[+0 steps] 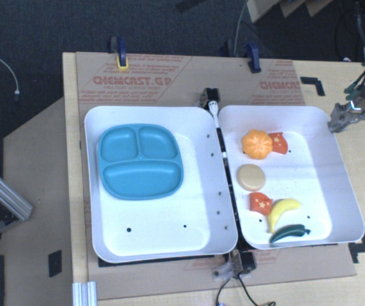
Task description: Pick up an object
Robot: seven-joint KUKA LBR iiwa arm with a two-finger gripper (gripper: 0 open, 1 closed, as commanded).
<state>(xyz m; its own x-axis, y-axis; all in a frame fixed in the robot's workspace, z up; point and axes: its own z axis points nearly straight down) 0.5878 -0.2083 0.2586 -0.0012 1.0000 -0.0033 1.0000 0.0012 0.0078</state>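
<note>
From the camera view, the gripper (343, 116) hangs over the upper right corner of the right bin (335, 177), and I cannot tell how its jaws stand. That bin holds an orange (257, 144), a beige round piece (251, 176), a banana (283, 211) and a green pepper (288, 233); the left bin (201, 190) holds a blue divided plate (141, 161).
</note>
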